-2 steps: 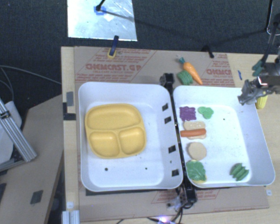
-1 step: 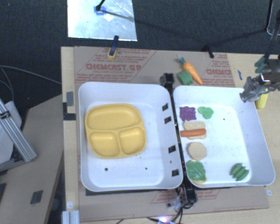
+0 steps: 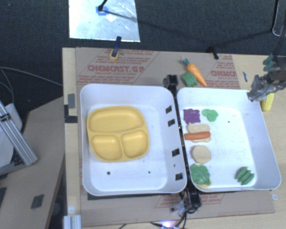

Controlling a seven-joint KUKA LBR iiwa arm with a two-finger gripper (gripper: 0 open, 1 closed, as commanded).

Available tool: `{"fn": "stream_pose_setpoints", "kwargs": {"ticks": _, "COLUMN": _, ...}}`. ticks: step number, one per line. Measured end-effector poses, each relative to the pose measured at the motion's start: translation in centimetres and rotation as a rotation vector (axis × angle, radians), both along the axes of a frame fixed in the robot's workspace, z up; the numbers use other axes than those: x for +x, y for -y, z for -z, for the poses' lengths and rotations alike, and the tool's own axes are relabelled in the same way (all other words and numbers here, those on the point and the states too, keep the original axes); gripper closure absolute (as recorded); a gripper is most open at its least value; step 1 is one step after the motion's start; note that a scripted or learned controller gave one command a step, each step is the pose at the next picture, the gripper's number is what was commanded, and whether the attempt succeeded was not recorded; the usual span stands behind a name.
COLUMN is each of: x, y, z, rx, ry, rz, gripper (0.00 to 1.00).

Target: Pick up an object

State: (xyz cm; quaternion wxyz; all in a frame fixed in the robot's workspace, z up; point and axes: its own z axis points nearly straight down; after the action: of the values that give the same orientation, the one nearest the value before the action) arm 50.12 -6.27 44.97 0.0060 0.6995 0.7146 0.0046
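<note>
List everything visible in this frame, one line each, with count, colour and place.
bins: 2, white, side by side on the bench
tray: 1, yellow, three compartments, in the left bin
grapes: 1 bunch, purple, upper left of the right bin
broccoli: 1, green, beside the grapes
hot dog: 1, red in a tan bun, below the grapes
cookie: 1, tan, round, below the hot dog
lettuce: 1, green, lower left corner of the right bin
pea pods: 1 cluster, green, lower right of the right bin
carrot: 1, orange with green top, on the bench above the right bin
corn: 1, yellow, at the right bin's upper right rim, under the hand
hand: 1, grey, over the right bin's upper right corner
</note>
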Motion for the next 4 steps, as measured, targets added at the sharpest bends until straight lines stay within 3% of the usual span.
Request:
{"fn": "stream_pose_setpoints", "kwargs": {"ticks": 1, "x": 0.8, "y": -6.9, "z": 11.2, "rx": 0.004, "ry": -0.023, "rz": 0.011, "gripper": 1.0}}
{"fn": "stream_pose_setpoints", "kwargs": {"ticks": 2, "x": 0.9, "y": -6.4, "z": 9.4, "rx": 0.002, "ry": -0.01, "rz": 0.016, "gripper": 1.0}}
{"fn": "stream_pose_setpoints", "kwargs": {"ticks": 4, "x": 1.1, "y": -6.4, "z": 7.2, "rx": 0.003, "ry": -0.004, "rz": 0.012, "gripper": 1.0}}
